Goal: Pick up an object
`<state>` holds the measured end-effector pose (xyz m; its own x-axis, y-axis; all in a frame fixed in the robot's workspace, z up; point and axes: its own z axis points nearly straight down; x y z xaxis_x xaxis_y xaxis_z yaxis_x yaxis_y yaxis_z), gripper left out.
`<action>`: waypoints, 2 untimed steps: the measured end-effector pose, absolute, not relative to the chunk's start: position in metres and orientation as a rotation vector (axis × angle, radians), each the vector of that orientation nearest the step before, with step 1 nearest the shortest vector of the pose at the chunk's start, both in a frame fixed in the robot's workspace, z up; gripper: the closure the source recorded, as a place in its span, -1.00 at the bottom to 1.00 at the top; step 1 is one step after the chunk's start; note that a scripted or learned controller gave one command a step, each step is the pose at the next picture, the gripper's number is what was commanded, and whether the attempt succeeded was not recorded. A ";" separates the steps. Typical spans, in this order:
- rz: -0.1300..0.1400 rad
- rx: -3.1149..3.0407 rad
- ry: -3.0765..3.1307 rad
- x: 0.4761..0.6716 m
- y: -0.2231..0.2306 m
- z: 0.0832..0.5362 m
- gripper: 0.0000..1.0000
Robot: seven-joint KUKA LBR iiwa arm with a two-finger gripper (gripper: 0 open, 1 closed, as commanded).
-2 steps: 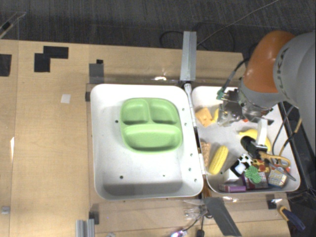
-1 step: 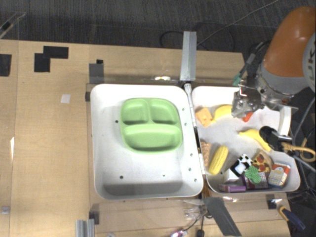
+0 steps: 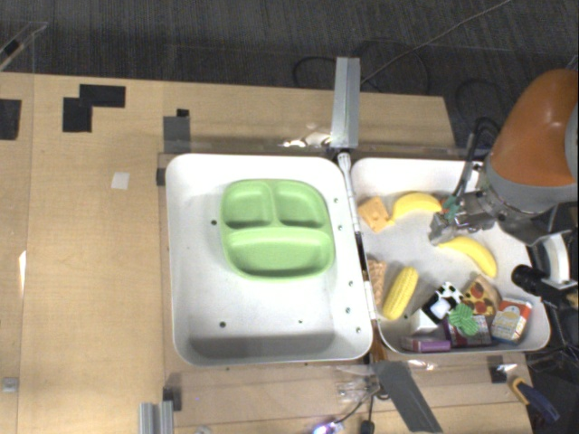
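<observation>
**Objects in right bin, hand low between the two bananas**

Objects for picking are gathered in the right bin (image 3: pixel 543 333), which sits on the bench (image 3: pixel 90 242) beside the left bin (image 3: pixel 181 333). One banana (image 3: pixel 416 205) lies near the back wall of the right bin; a second banana (image 3: pixel 477 255) lies further forward and to the right. A piece of toast (image 3: pixel 374 213) is seen at the back-left corner, just beside the first banana. A corn cob (image 3: pixel 400 292) lies along the left side, tilted, with a small brownish item (image 3: pixel 376 275) just to its left. Along the front wall a cluster of small toys is packed: a black-and-white item (image 3: pixel 441 302), a green piece (image 3: pixel 464 319), a pizza slice (image 3: pixel 482 293), a small carton (image 3: pixel 509 322) and a purple bar (image 3: pixel 425 342).

The hand (image 3: pixel 450 221) is recorded low over the right bin, between the two bananas. Whether it is open or closed cannot be told; nothing is seen gripped in it. The arm (image 3: pixel 538 147) enters from the right.

A green divided plate (image 3: pixel 274 227) rests in the left bin, toward its back half.
</observation>
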<state>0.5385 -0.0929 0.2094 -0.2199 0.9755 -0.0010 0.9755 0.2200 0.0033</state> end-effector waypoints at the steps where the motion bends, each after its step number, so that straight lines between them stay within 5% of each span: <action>1: 0.006 1.917 2.483 0.591 -0.079 0.213 1.00; 2: 0.005 2.327 2.106 0.640 -0.065 0.198 1.00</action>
